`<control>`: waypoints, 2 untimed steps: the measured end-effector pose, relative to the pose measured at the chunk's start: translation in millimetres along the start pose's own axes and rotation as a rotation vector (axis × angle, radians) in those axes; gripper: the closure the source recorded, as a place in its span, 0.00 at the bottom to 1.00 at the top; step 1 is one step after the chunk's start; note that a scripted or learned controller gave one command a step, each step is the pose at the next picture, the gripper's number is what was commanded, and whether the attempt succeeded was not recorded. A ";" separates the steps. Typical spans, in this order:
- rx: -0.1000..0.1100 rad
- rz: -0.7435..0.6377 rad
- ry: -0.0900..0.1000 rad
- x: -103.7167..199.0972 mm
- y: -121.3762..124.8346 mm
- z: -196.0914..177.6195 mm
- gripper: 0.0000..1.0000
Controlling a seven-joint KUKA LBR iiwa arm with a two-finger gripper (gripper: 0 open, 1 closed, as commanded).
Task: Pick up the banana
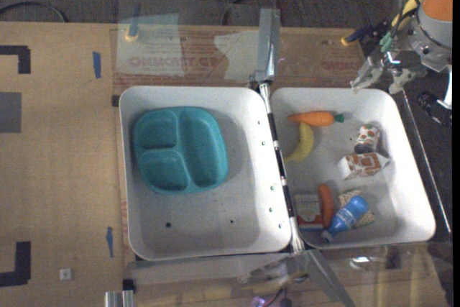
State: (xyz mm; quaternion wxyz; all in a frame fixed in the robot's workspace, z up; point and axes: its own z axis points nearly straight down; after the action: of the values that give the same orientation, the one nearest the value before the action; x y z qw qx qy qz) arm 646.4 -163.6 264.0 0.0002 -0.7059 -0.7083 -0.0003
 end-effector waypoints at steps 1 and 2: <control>-0.001 -0.259 -0.001 20.8 -13.0 158.5 0.00; -0.007 -0.257 -0.003 19.9 -11.5 146.5 1.00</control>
State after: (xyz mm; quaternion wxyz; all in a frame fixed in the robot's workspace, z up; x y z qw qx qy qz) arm 634.8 -143.6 117.4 -0.0032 -0.6093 -0.7929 -0.0020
